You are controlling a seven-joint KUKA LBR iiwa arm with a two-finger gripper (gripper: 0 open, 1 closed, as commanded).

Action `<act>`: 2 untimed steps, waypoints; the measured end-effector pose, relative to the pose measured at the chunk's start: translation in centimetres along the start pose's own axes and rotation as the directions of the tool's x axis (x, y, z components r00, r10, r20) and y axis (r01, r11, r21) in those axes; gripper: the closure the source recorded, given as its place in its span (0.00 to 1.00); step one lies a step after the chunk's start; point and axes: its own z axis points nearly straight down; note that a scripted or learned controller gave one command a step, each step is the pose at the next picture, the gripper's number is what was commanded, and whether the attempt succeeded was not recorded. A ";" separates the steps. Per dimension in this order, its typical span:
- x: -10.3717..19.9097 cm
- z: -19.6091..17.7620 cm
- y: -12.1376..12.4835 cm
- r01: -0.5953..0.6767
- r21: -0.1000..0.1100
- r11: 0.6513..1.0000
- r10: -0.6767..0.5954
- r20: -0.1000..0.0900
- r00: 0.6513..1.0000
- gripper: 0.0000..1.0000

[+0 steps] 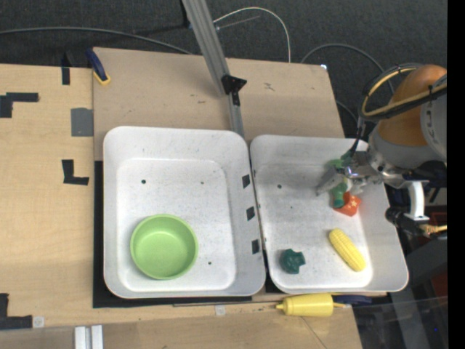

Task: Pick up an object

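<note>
In the right bin (290, 158) lie a yellow corn cob (346, 249), a small dark green lump (292, 260) and a red toy with a green top (345, 201). My gripper (341, 182) reaches in from the right and hangs right at the red toy's upper end, over its green part. The grey arm with its orange band (414, 104) stands at the bin's right edge. The toy's top is partly hidden by the gripper.
A green bowl (164, 246) sits in the front left of the left bin (174, 144). A yellow bottle-like object (309, 305) lies on the bench just in front of the right bin. A grey pole (207, 35) slants up behind the bins.
</note>
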 end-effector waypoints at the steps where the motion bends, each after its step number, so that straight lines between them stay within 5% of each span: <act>1: 0.1 3.2 0.3 0.001 -0.015 1.000 -0.001 0.003 1.000 0.00; 2: 0.2 2.4 0.2 0.003 -0.012 1.000 -0.003 0.001 1.000 1.00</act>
